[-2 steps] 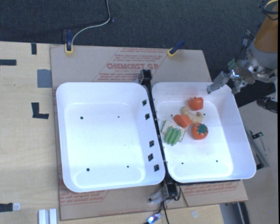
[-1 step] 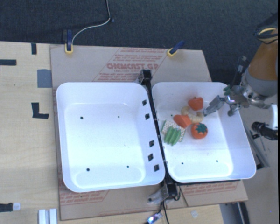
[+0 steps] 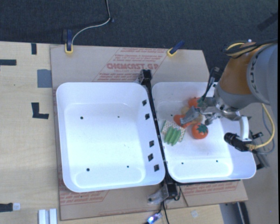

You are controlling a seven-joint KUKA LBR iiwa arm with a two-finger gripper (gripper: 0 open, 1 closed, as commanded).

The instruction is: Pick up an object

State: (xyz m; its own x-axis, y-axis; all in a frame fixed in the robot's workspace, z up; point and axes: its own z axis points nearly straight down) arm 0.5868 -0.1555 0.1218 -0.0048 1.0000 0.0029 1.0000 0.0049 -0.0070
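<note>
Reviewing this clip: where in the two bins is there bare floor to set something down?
The left bin has bare floor wall to wall. In the right bin, the near strip below the tomato is free. Around the green item and gripper it is crowded.

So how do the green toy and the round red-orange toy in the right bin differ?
The green toy is flat, ridged and roughly rectangular, while the red-orange toy is round like a tomato with a small green top. The green toy lies near the divider between the bins; the red-orange toy sits further right, just below the gripper. The green toy looks slightly larger in outline. Both rest on the floor of the right bin, ungrasped.
</note>
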